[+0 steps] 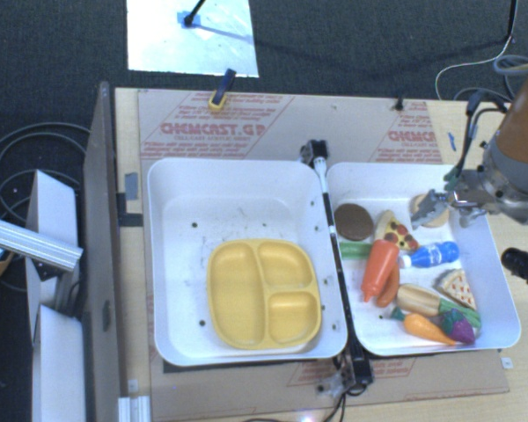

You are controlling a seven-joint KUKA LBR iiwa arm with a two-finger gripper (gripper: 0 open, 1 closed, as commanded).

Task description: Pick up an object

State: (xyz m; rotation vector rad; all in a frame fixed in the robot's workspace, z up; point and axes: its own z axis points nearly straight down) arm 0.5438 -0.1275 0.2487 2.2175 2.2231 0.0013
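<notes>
Over the right bin's (502, 301) far corner the gripper (433, 206) hangs with fingers apart, nothing between them. The toy food lies heaped below and nearer — carrot (379, 268), bottle (433, 255), cookie (355, 221). Approach step, it seems; next, a descent onto one piece.

Camera view — single fixed camera, mounted above the bench (273, 112), looking down at a slant from a middling distance. Frame takes in both white bins: left bin (172, 262), right bin (493, 280) — plus dark floor beyond. Arm (521, 139) enters from the right edge.
</notes>
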